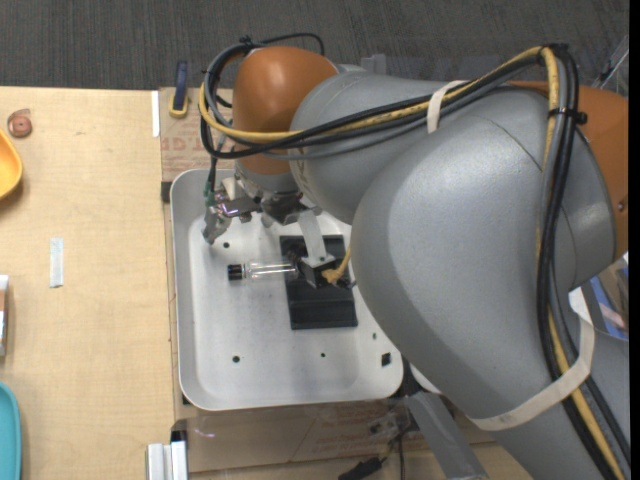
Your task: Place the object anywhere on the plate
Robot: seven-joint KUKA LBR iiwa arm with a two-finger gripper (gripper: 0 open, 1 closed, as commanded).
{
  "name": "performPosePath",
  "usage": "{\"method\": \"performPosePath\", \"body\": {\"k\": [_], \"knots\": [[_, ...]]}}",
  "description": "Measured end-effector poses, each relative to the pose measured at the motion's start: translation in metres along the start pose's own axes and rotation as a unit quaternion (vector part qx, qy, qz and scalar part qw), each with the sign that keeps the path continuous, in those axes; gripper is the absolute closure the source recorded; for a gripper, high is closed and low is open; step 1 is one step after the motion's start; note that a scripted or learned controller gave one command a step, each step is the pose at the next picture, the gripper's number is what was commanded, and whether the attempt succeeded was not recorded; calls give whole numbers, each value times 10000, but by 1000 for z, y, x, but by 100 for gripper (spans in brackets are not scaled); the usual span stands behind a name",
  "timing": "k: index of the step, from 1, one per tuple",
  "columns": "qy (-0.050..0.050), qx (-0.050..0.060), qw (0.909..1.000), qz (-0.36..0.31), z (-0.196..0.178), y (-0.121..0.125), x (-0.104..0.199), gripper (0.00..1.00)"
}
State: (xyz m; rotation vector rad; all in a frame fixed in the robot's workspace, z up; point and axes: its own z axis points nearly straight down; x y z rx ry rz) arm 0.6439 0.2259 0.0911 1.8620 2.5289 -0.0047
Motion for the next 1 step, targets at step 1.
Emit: {"method": "performPosePath", "body": {"k": [1], "knots": [[0, 5, 9712, 2382, 0, 9, -22, 0]]}}
